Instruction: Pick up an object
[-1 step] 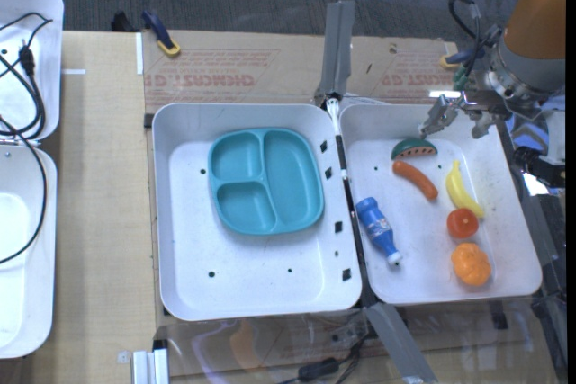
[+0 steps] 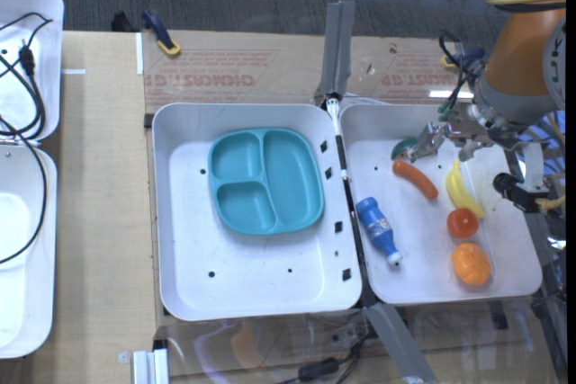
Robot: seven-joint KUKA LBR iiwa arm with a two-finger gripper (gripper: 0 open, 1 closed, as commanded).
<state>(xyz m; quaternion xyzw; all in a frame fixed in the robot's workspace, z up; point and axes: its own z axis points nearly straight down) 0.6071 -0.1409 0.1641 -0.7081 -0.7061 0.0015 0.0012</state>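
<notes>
**Approach phase: arm being held over right bin, nothing gripped yet**

The arm is being reached in from the right, w/ the gripper being hovered over the far part of the right bin. Whether the claw is open or closed cannot be told; the tips are being lost in clutter.

Candidate objs are all being kept in the right bin: a carrot-like orange piece just beside the gripper, a banana near it, a tomato and an orange nearer, and a blue bottle toward the left wall. A teal divided plate is lying in the left bin.

Step judged: target selection / pre-descent. Next move is prob. calling for alignment over one obj, then a straight descent; the crowded fruit is making a clean grasp harder.
</notes>
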